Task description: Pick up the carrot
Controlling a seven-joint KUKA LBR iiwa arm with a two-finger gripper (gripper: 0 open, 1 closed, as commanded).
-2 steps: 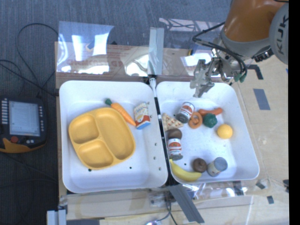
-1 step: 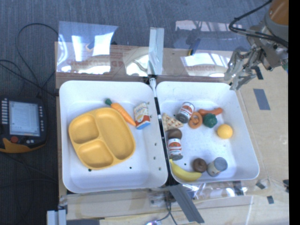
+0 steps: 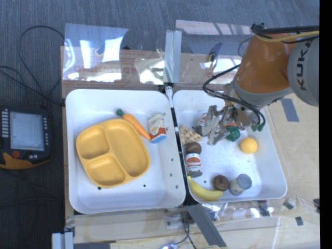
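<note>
We count two white bins (image 3: 124,204), one yellow tray (image 3: 111,152), one carrot (image 3: 136,125), one banana (image 3: 204,192), one lemon (image 3: 249,146) and one bottle (image 3: 193,158).

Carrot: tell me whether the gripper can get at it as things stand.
Probably yes. The carrot lies uncovered in the left bin, on the yellow tray's upper rim, with a small carton close beside its tip. The gripper hangs over the right bin, so it must cross the divider.

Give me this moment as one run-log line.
task: pick up carrot | claw: over right bin | carrot: left bin, beside yellow tray, untouched | status: not picked
</note>
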